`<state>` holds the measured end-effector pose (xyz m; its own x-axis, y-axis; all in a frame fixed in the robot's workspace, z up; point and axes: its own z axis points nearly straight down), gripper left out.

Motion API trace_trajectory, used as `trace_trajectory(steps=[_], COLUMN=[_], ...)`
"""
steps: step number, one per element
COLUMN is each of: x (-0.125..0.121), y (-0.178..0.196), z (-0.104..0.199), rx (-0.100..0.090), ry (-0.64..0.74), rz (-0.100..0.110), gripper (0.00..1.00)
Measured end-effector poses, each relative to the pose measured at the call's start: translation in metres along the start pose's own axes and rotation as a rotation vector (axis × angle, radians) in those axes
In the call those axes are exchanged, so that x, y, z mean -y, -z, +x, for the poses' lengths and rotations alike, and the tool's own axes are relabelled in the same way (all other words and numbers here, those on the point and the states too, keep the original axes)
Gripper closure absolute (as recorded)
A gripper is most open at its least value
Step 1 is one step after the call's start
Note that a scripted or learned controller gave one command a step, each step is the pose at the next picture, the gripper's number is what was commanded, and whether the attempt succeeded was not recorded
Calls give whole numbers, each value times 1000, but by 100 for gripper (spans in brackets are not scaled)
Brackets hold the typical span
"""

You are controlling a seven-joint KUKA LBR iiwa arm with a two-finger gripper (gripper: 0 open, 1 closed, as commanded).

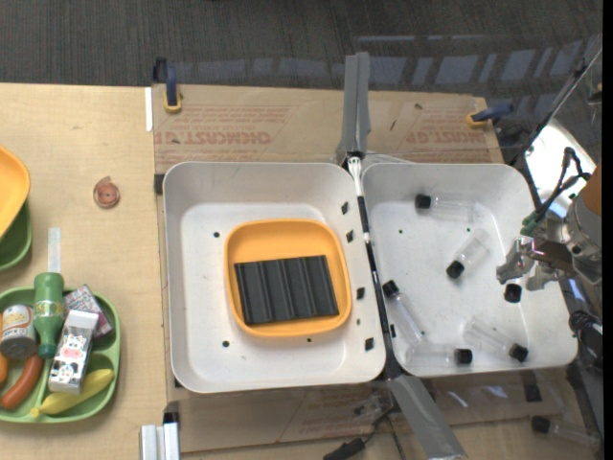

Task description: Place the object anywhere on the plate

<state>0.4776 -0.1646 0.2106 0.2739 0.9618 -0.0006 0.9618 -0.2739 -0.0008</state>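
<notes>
Vials (467, 255) lie scattered in the right bin (383, 185) beneath my gripper (517, 268), finger state I cannot tell; clear, round, one could roll away before reaching the plate (239, 247).

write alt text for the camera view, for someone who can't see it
Two shallow white bins sit side by side: the left bin holds an orange plate with a dark ribbed block on it, the right bin several clear vials with black caps. The arm's claw hovers at the right bin's right edge.
</notes>
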Motion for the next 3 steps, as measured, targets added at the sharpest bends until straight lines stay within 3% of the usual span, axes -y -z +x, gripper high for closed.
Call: trace_trajectory(steps=[1, 2, 3], x=[-40, -83, -139], y=[8, 34, 81], z=[-10, -37, -20], rx=[1, 2, 2], ry=[296, 480, 477], rz=[1, -2, -2], gripper=[100, 100, 100])
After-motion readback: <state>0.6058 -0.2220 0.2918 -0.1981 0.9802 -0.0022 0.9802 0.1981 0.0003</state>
